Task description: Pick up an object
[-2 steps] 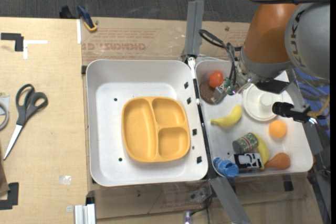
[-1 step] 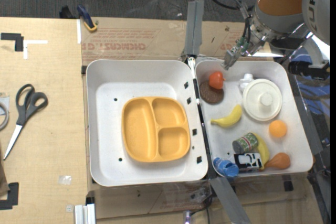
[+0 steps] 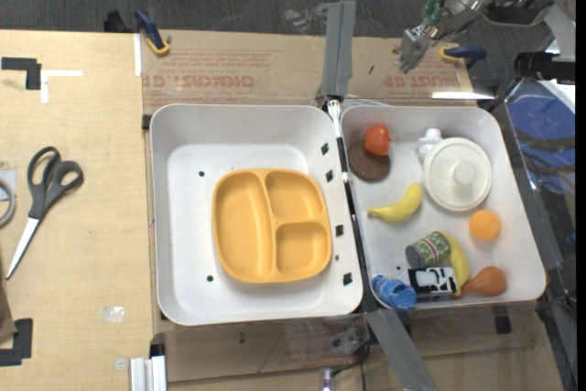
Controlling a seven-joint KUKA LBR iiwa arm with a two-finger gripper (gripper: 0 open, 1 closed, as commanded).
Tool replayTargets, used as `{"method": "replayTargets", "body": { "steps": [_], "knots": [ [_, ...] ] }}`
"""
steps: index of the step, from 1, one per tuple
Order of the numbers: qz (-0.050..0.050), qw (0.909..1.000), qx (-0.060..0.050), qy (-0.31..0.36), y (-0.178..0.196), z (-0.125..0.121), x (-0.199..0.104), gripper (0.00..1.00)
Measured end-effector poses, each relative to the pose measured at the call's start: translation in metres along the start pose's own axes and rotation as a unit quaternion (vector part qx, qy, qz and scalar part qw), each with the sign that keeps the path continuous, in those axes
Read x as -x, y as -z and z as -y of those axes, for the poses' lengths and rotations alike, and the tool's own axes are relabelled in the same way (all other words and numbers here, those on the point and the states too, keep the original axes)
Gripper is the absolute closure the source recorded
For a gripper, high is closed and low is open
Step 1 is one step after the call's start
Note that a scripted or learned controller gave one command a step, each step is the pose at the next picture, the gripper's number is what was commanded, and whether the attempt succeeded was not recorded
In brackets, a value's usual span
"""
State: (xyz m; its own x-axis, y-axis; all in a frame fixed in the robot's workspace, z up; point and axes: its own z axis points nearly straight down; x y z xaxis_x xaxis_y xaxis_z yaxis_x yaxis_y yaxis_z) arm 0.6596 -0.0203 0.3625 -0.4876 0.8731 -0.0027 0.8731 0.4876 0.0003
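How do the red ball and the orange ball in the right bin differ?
The small red ball sits at the far end of the right white bin, touching a dark brown round disc. The small orange ball lies nearer the camera, by the bin's right side, free of neighbours, below a white round lidded container. Colour differs: red against orange. Both are round, alike in size and lie in the same bin.

A yellow divided tray point(image 3: 272, 224) is seen lying in the left bin point(image 3: 174, 197), while in the right bin point(image 3: 513, 160) a banana point(image 3: 398, 206), a tomato point(image 3: 377, 139), a white lidded dish point(image 3: 459, 173) and an orange ball point(image 3: 484, 224) are gathered, with the gripper point(image 3: 412, 46) held above the bench beyond it.
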Motion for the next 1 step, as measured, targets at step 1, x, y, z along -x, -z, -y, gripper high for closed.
{"method": "replayTargets", "body": {
  "steps": [1],
  "knots": [
    [-0.001, 0.9988, -0.002, -0.048, -0.0821, 0.0266, -0.0272, 1.0]
  ]
}}
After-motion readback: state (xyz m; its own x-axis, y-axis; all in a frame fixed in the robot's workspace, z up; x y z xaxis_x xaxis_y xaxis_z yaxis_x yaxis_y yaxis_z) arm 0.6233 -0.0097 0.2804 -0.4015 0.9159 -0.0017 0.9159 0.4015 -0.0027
